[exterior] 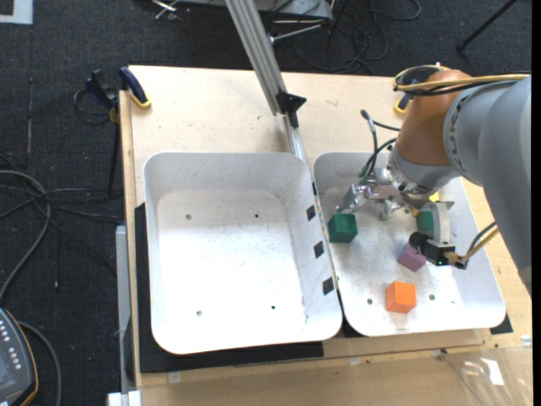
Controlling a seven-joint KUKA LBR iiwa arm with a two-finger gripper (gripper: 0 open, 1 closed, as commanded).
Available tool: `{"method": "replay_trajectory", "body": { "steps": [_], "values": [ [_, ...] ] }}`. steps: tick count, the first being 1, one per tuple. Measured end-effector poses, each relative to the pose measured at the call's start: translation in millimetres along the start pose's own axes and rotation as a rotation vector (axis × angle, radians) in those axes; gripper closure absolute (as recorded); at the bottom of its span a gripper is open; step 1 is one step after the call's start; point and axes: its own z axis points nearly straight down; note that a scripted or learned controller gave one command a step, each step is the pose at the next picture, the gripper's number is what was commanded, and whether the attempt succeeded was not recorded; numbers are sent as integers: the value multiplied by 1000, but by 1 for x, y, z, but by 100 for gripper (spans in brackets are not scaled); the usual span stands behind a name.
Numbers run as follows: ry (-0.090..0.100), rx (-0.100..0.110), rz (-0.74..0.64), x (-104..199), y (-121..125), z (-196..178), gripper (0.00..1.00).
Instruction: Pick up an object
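We saw the pincer [369, 200] low over the right bin [473, 307] — whether its tips were spread or pressed together, we could not tell. A green block [342, 227] lay just beside it, toward the worktop's middle; purple [411, 258] and orange [401, 297] blocks lay nearer the front edge.

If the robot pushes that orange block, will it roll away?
Probably not. The orange block looks like a cube with flat faces, so it should slide rather than roll. It looks small and solid, likely light and stiff. The white bin floor looks smooth, so it may skid.
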Motion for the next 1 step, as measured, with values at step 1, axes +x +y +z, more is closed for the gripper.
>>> {"method": "replay_trajectory", "body": {
  "steps": [1],
  "values": [
    [-2, -7, -4, -16, 42, -1, 0]
  ]
}}
